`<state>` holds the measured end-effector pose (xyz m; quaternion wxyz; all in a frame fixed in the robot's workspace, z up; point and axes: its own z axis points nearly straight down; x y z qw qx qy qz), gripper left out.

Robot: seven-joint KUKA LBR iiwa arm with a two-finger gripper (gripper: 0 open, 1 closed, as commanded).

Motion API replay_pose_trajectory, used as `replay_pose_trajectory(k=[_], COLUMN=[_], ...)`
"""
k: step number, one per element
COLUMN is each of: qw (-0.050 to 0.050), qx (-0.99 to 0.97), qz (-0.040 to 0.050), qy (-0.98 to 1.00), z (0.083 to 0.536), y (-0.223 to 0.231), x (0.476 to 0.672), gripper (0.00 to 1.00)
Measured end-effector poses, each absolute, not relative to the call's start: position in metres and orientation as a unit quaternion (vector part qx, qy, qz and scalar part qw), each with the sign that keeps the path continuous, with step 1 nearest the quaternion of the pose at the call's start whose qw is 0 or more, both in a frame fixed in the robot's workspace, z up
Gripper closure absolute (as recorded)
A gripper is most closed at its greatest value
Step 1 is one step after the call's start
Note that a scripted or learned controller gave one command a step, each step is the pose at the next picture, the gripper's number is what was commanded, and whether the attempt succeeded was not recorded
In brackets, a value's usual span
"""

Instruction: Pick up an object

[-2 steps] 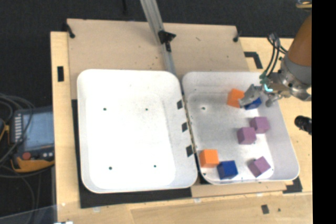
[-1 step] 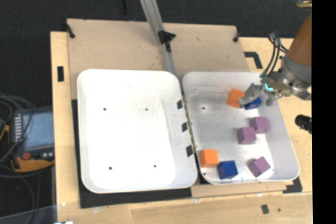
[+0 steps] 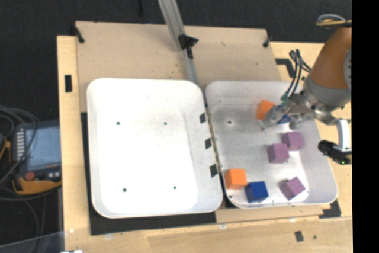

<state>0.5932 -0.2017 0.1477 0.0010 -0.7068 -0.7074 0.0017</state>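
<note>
My gripper [image 3: 276, 118] hangs over the upper middle of the right bin [image 3: 237, 98], at the end of the grey and orange arm coming in from the right. An orange block [image 3: 264, 108] lies right at the gripper's left tip, touching it or very close. I cannot make out whether the block is gripped or just beside the tip. Two purple blocks [image 3: 293, 140] [image 3: 278, 153] lie just below the gripper. Near the bin's front edge are another orange block [image 3: 237, 178], a blue block [image 3: 256, 191] and a third purple block [image 3: 292, 187].
The left bin [image 3: 100, 145] stands beside the right one, with small clips along the shared edge. A slanted metal rail [image 3: 169, 3] rises behind the bins. A control pendant [image 3: 35, 151] and cables lie off the bench at the far left.
</note>
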Motion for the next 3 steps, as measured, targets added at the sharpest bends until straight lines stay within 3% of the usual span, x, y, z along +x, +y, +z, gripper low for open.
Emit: replay_pose_trajectory(k=[1, 2, 3], qw=[-0.001, -0.003, -0.004], qx=[-0.707, -0.708, -0.707], qz=[0.0008, -0.001, -0.0017], qy=[-0.707, -0.706, -0.708], z=[0.097, 0.11, 0.172], y=[-0.203, -0.204, -0.201], x=[0.593, 0.595, 0.59], gripper=[0.0, 1.0, 1.0])
